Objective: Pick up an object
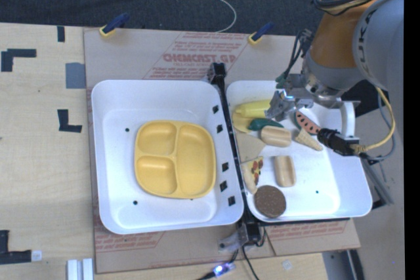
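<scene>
Two shallow white bins are being seen side by side on the bench, the left bin [108, 141] being occupied by a yellow divided plate [175, 159] lying flat near its middle. The right bin [341, 190] is being reached into by the grey arm [367, 29], whose orange band is showing above the wrist. The gripper [281, 103] is being held low over the far left part of the right bin, and whether it is released or clenched cannot be told, since its tip is being blurred against the clutter beneath. A yellow banana-like piece [251, 108] is lying just beside the claw on its left, and a dark green item [264, 123] is lying just below it, touching a tan rounded piece [275, 136]. A red-and-tan slice [307, 123] is lying to the claw's right, near a cream wedge [308, 139]. Nearer the camera, a tan block [284, 170], a small mixed-colour piece [255, 169] and a brown disc [270, 201] are lying well apart from the claw. Nothing is being seen lifted clear of the bin floor.
</scene>
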You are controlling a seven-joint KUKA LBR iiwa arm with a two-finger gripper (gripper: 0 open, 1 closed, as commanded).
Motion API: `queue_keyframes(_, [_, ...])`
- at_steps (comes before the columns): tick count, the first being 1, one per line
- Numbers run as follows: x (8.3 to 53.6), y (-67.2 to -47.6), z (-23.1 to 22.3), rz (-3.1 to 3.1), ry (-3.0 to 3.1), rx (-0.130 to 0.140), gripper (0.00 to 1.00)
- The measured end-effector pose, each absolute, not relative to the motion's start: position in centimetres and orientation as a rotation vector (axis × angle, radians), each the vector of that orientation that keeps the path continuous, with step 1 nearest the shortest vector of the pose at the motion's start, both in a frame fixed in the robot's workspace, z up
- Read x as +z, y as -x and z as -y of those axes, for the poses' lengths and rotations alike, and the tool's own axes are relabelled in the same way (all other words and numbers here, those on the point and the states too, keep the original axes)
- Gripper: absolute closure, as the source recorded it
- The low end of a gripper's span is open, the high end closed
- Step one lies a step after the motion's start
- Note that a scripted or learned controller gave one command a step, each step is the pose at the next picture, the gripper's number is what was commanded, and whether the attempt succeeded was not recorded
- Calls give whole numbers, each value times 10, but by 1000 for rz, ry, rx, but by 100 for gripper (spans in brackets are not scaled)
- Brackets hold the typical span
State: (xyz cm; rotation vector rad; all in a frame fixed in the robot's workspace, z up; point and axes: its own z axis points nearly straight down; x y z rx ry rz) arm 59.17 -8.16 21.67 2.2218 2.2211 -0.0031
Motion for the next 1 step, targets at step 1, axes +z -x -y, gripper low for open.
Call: queue_keyframes(1, [215, -584, 78, -2222, -2223, -4, 100])
